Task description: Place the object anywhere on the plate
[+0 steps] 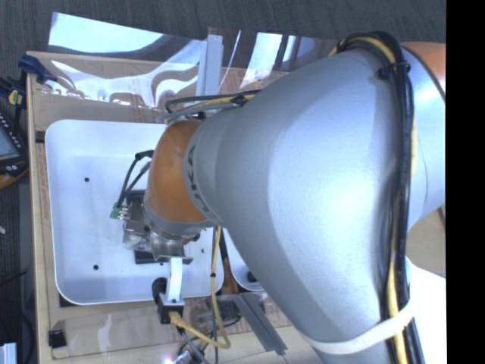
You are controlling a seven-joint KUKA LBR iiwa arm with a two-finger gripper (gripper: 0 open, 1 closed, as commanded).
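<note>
The grey arm (318,196) reaches across from the right, its orange band (170,177) above the left white bin (72,203). The gripper (148,237) hangs low over that bin's floor; whether it grasps anything cannot be told. The object and the plate cannot be made out.

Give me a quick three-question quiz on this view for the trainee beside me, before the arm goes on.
1. True or false: the arm covers much of the right bin.
2. Which bin is the gripper above? A) left bin B) right bin
3. Fill in: the band above the wrist is coloured ____.

Key: 1 true. 2 A. 3 orange; the band sits just above the gripper. No plate or object can be made out, and the fingers' state cannot be judged from here.
</note>
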